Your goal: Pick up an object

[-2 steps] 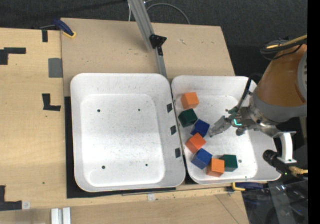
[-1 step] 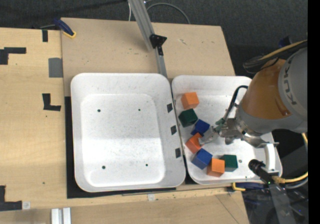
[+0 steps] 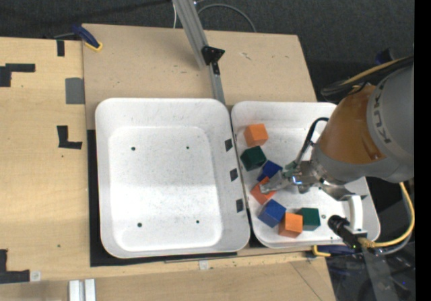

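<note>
Two white bins are seen side by side on the desk [image 3: 168, 57]. The left bin [image 3: 108, 178] sits mid-desk; the right bin [image 3: 283, 112] lies toward the desk's right edge and carries all the blocks. An orange block [image 3: 256, 134] is seen nearest the bin's far wall, a dark green block [image 3: 253, 157] just beside it toward the near edge, then a small blue block [image 3: 270, 170] and a red-orange block [image 3: 261, 192] touching or nearly touching. Near the bin's front wall a larger blue block [image 3: 273, 213], an orange block by the front wall [image 3: 292, 223] and a second green block [image 3: 310, 218] are packed together.

The claw [image 3: 281, 180] is lowered into the right bin, reached in from the desk's right edge. Its tips are seen right at the small blue block and the red-orange block, apparently touching that cluster. Whether the tips are apart or together cannot be told; they are blurred against the blocks. No block is clearly seen between them.

Handling judgement: the blocks look light, rigid and probably foam or wood, not fragile and only mildly slippery. Hold is best taken across two opposite flat faces. The crowding is judged the main risk, since neighbours could be nudged or wedged in the grasp.
</note>
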{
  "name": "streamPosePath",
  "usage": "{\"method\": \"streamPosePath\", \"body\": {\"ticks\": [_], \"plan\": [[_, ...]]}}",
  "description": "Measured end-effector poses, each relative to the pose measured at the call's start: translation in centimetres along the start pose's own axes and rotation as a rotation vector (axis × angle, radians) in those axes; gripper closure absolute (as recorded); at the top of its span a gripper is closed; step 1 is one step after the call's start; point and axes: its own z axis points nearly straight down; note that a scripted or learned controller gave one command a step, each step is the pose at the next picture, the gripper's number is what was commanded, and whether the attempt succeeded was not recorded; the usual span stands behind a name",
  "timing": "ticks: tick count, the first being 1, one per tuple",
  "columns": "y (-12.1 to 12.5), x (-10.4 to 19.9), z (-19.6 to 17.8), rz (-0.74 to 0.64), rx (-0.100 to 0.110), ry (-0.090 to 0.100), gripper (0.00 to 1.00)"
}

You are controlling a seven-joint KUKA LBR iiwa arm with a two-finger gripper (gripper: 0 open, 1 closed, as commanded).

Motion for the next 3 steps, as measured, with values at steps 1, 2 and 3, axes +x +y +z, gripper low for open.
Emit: {"method": "streamPosePath", "body": {"ticks": [1,2,3], "plan": [[0.2,0.0,-1.0,0.002,-0.006,-0.001,1.0],[-0.3,-0.3,-7.0,0.001,0.008,-0.002,1.0],[-0.1,-0.3,-12.0,0.001,0.008,-0.002,1.0]]}}
